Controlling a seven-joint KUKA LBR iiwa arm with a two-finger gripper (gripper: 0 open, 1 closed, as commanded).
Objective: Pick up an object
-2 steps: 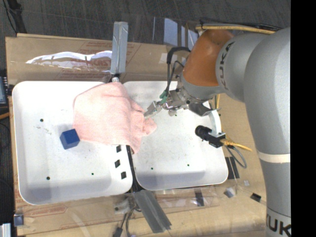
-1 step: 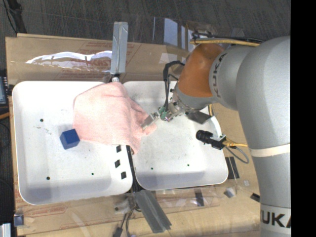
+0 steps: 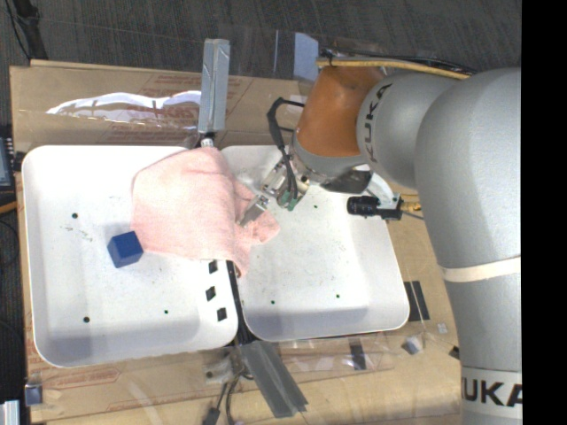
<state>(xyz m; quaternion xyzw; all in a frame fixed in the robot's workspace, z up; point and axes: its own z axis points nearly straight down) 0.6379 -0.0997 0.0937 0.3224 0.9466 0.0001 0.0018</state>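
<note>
The pink cloth [image 3: 190, 206] lay draped over the divider between the two bins, most of it in the left bin [image 3: 53, 264] and one rumpled corner spilling into the right bin [image 3: 354, 273]. It sat loose and bunched, which I judged was why the arm had gone for that trailing corner: it stood proud of the bin floor and offered a fold to pinch.

The gripper [image 3: 266, 197] was down at that corner, its fingers pointing toward the cloth's edge. From my camera I could not tell whether they were spread or closed, nor whether any fabric sat between them, so I would not have called it a grasp.

A small blue cube [image 3: 125, 248] rested in the left bin, just beside the cloth's lower left edge and apart from the gripper. The arm [image 3: 425, 140] reached across the right bin from the right. My worry was that a thin pinch on soft fabric would slip once lifted.
</note>
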